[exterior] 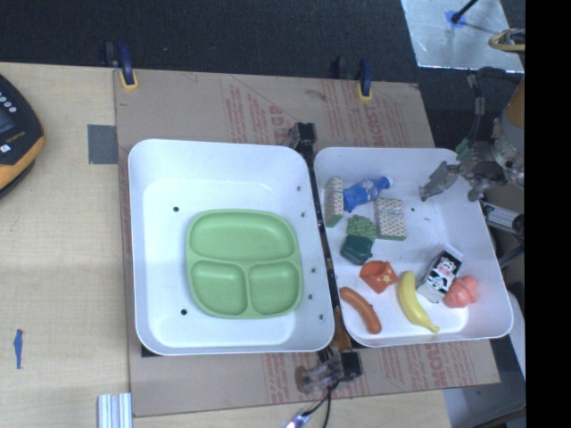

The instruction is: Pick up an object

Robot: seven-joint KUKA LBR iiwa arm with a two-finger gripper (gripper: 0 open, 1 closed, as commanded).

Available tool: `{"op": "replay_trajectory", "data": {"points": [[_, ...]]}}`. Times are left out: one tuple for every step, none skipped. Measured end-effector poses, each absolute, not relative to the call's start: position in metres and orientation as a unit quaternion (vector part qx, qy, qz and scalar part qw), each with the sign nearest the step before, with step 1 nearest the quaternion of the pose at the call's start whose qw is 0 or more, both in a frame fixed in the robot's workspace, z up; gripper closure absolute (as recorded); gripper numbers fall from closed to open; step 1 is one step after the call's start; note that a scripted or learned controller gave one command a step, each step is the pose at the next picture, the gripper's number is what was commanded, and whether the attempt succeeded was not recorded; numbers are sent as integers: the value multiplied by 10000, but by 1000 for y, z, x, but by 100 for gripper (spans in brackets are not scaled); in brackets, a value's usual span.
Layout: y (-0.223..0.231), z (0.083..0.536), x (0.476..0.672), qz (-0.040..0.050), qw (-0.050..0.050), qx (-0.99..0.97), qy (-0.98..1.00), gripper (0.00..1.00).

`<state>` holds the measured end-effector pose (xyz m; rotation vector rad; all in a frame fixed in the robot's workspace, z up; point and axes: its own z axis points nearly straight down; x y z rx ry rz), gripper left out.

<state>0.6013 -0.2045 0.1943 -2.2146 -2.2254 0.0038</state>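
Note:
The right bin (352,160) holds several small items: a blue bottle (366,191), a striped packet (334,200), a speckled packet (390,218), a green block (358,239), a red piece (378,275), a sausage (360,310), a banana (415,303), a black-and-white carton (440,275) and a pink piece (461,292). My gripper (437,182) hangs over the bin's far right corner, right of the blue bottle and apart from every item. Nothing is between its fingers.
The left bin (152,172) holds a green divided plate (243,262). Both bins rest on brown cardboard (223,105) clamped at the back. A yellow-and-black device (13,141) lies at the left edge of the bench.

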Motion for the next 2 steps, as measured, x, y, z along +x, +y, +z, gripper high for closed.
{"op": "replay_trajectory", "data": {"points": [[-207, 113, 494, -1, -56, -7061, -7081, 0], [-212, 92, 542, 10, 9, -7051, -7091, 0]]}}
